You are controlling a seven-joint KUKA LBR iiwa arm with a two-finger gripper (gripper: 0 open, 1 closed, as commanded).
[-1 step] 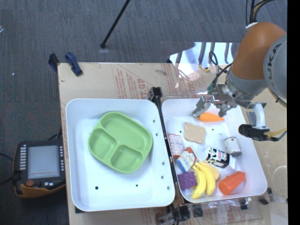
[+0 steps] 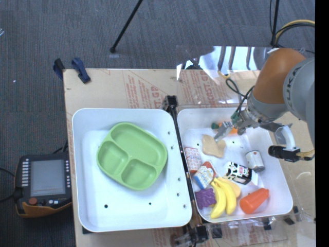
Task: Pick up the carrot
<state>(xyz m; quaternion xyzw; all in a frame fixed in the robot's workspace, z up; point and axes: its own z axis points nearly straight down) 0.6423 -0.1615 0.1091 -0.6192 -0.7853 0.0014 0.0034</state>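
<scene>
White plastic dominates what I see: two shallow bins side by side on the surface, the left bin [image 2: 87, 138] carrying a green divided plate [image 2: 132, 155], the right bin [image 2: 285, 187] crowded with toy food. The arm [image 2: 280, 84] comes in from the upper right of the frame, and its gripper [image 2: 227, 128] sits low over the upper middle of the right bin, just above a tan bread-like slice [image 2: 214, 146].

In the lower part of that bin lie a banana bunch [image 2: 224, 197], a purple grape cluster [image 2: 205, 196] and a black-and-white carton [image 2: 238, 173].

The carrot [image 2: 254, 200] I take to be the orange piece in the bin's lower right corner, long axis running lower left to upper right. It lies well apart from the gripper, down and to the right. A smaller orange bit [image 2: 234, 130] shows right at the gripper, too hidden to name.

I cannot tell how the gripper is set.
</scene>
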